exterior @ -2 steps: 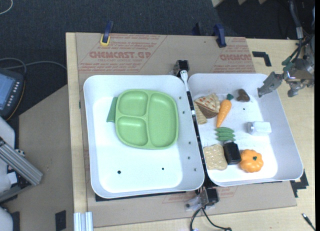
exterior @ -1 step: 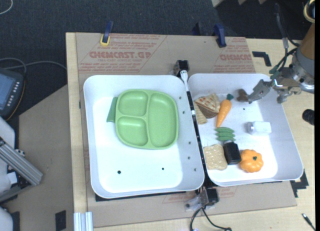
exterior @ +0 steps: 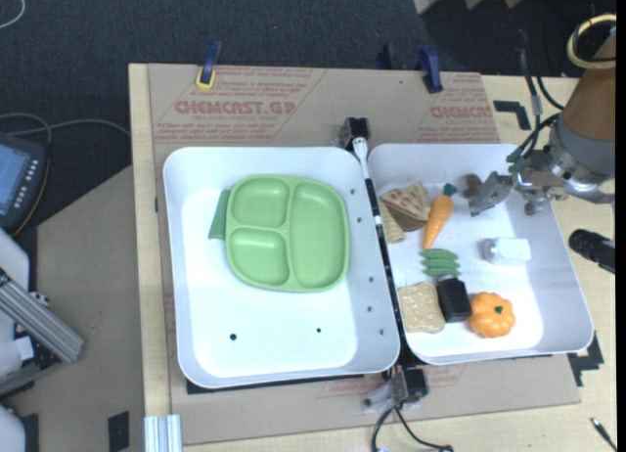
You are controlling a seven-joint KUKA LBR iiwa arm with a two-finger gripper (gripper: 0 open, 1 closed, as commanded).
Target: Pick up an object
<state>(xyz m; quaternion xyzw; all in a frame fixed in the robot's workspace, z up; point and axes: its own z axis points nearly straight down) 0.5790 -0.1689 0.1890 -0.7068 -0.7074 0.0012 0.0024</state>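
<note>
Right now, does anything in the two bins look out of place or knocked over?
Nothing spilled or broken. The green plate sits slightly crooked in the left bin. In the right bin, the carrot leans against the sandwich; the pumpkin sits upright.

Glossy white plastic bins (exterior: 196,245), matt green plastic plate (exterior: 288,233), brown paper-faced bench (exterior: 293,108), metal claw (exterior: 533,191).

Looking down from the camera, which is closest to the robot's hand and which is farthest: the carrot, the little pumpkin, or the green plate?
Measured from the hand, at the far right of the right bin:
1. The carrot, just to its left in the right bin.
2. The little pumpkin, at the right bin's near edge.
3. The green plate, in the left bin.
</note>
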